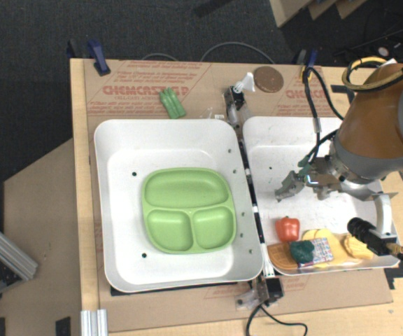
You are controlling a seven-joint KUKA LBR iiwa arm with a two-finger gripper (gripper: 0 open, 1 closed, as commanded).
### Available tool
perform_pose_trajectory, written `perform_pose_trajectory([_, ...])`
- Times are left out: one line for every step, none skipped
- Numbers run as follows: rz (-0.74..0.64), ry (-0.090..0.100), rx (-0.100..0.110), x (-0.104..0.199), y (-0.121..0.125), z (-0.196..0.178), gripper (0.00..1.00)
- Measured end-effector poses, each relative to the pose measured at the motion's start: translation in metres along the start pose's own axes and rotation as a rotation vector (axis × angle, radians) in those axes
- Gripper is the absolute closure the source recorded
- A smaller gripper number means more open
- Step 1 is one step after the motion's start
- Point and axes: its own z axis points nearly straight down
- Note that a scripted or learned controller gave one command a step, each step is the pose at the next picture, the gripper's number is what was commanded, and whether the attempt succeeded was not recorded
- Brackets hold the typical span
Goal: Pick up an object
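A grey KUKA arm reaches in from the right, its gripper point(286, 187) poised low over the bare middle of the right bin point(278, 142); whether it is open or closed cannot be told from this angle. The objects on offer crowd that bin's near edge: a red toy pepper point(288, 227) just below the gripper, then a tan wooden board point(277, 257), a dark green lump point(301, 250), a small printed box point(320, 252) and a yellow toy point(352, 246). In the left bin point(110, 187) a green divided plate point(187, 210) lies flat at centre. On the table point(82, 187), near its far edge, sit a small green block point(173, 103) and a brown disc point(268, 80).
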Motion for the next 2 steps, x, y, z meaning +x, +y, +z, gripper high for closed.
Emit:
perform_pose_trajectory([0.008, -0.003, 0.001, -0.022, -0.03, 0.062, 0.0])
perform_pose_trajectory([0.006, -0.011, -0.017, -0.084, 0.04, 0.024, 0.0])
